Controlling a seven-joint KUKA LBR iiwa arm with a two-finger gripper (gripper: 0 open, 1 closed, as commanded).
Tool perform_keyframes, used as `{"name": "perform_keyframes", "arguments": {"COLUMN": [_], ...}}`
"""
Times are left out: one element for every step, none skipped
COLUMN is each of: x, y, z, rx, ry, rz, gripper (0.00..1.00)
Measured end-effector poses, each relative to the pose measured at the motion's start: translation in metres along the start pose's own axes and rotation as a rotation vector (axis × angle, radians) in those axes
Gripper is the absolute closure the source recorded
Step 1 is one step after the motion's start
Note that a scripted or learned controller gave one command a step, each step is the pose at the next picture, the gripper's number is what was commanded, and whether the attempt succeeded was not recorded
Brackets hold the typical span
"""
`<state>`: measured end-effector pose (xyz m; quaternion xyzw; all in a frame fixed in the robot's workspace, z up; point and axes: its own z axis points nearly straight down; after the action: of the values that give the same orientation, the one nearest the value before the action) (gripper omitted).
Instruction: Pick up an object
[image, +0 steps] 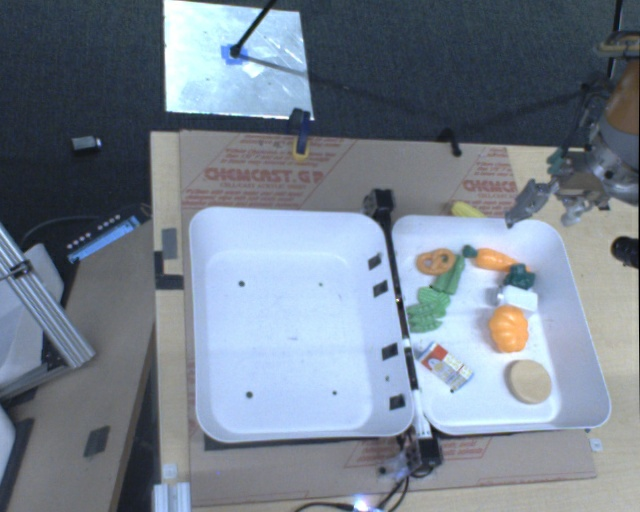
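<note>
The right bin (585, 330) holds several small items. Among them are a brown pretzel (436, 262), a carrot (493, 259), a green leafy piece (428, 312), a white and green block (518, 292), an orange pumpkin (508, 329), a tan round disc (527, 381) and a small red and white box (447, 367). My gripper (551, 205) hangs over the bin's far right corner, above and to the right of the carrot. Its fingers are spread open, and nothing is between them.
The left bin (205, 300) lies beside the right one, joined by a black hinge strip (395, 300). A yellow banana-like piece (466, 210) rests on the cardboard just beyond the right bin's far rim. A yellow and blue clamp (299, 135) stands at the board's far edge.
</note>
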<state>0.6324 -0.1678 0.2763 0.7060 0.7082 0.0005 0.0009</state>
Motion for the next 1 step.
{"name": "perform_keyframes", "arguments": {"x": [0.0002], "y": [0.0010], "z": [-0.0115], "rx": [-0.004], "ry": [-0.001], "rz": [-0.004], "gripper": [1.00]}}
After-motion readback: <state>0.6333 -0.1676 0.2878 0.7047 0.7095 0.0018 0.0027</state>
